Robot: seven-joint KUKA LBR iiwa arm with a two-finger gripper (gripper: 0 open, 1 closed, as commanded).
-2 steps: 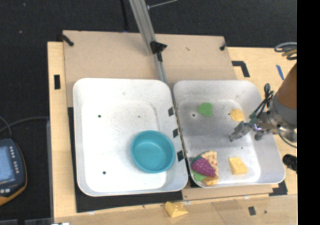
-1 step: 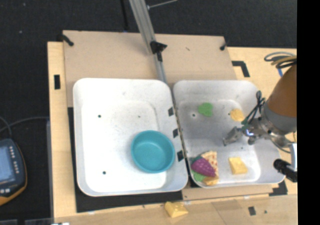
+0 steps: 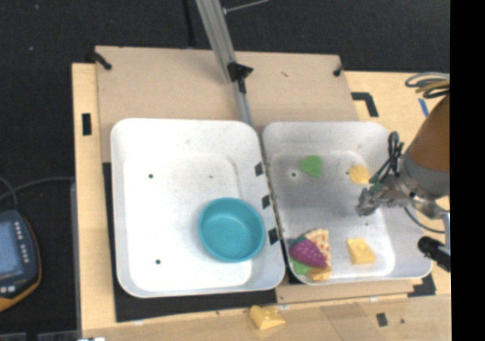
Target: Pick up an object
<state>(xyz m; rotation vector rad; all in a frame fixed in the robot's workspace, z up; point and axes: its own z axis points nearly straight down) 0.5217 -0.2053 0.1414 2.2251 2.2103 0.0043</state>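
Camera view shows the gripper [image 3: 369, 201] low in the right bin [image 3: 333, 139], and I cannot tell its grip.

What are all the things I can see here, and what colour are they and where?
Bins: 2, white, side by side on the bench.
Bowl: 1, blue, lower right part of the left bin.
Green toy: 1, green, upper middle of the right bin.
Yellow pieces: 2 in the right bin, one small near the gripper, one block near the front.
Purple toy: 1, purple, front left corner of the right bin, on a yellow and orange piece.
Yellow wedge: 1, on the bench in front of the bins.
Metal pole: 1, grey, behind the bins.
Screen device: 1, far left.
Gripper: 1, dark, over the right bin.
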